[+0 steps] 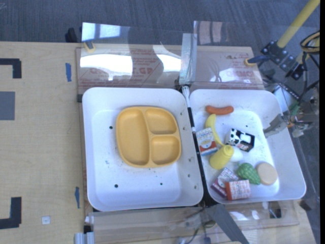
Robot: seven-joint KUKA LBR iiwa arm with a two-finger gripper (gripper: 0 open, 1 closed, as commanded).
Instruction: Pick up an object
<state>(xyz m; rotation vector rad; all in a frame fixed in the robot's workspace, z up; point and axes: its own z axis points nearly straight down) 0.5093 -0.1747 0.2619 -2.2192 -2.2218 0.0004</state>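
Observation:
The right white bin [284,187] holds several small objects. An orange sausage [219,109] lies at the back, with a yellow banana [213,127] and a small carton [205,140] in front of it. A black-and-white cow toy [240,139] sits mid-bin beside a yellow pear-shaped fruit [222,157]. Near the front are a green vegetable [247,172], a beige round bun [267,173] and a red-and-white can [237,189]. My gripper [275,126] reaches in over the bin's right rim, to the right of the cow toy and apart from every object.
The left white bin [96,151] carries a yellow divided plate [148,135]. Clear plastic walls [152,60] stand behind both bins. A yellow pole [302,17] and cables [304,93] crowd the far right. The wooden bench [35,136] stretches to the left.

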